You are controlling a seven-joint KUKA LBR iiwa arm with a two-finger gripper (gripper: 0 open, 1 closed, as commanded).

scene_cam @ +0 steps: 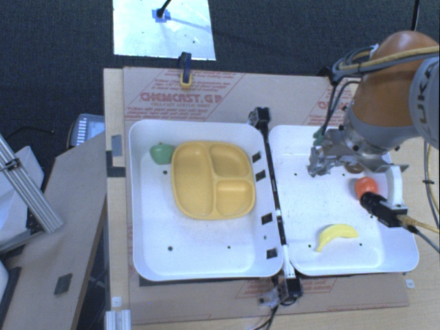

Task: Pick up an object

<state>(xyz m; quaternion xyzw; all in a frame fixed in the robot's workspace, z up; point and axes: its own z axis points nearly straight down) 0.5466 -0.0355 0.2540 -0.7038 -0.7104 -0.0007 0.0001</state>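
A yellow toy banana [336, 236] lies near the front of the right bin [302, 253]. An orange-red round object [366, 185] sits by that bin's right wall, partly hidden behind the arm's hardware. My gripper [319, 162] hangs over the back of the right bin, left of the orange-red object and well behind the banana. I see nothing held in it. In the left bin [148, 253], a small green fruit [161, 152] rests against the back left edge of a yellow divided plate [212, 179].
A black divider strip [269, 184] runs between the two bins. A black cable connector [382, 210] juts over the right bin's right side. The bins sit on a cardboard sheet [199, 96]. A grey panel [163, 19] lies behind the bench.
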